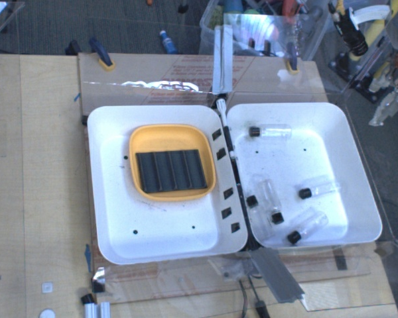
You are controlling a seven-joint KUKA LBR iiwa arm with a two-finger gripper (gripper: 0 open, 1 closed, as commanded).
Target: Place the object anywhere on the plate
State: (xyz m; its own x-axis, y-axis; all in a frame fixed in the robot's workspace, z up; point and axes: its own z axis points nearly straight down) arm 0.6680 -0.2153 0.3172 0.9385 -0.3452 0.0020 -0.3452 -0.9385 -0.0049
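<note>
Camera view: A yellow plate (172,138) sits in the left bin (113,237), carrying a dark ridged block (171,170) at its centre, long axis running 9 to 3 o'clock. Clear black-capped vials (318,189) lie scattered in the right bin (358,177). The arm's tool (387,108) appears to hang off the table's edge at 2 o'clock, with the block well apart from it toward 8 o'clock; whether the tool is open or closed cannot be told. With the block resting on the plate, the task looks complete.

Plate (172,138) in left bin (106,177), vials (268,132) in right bin (345,151)
</note>
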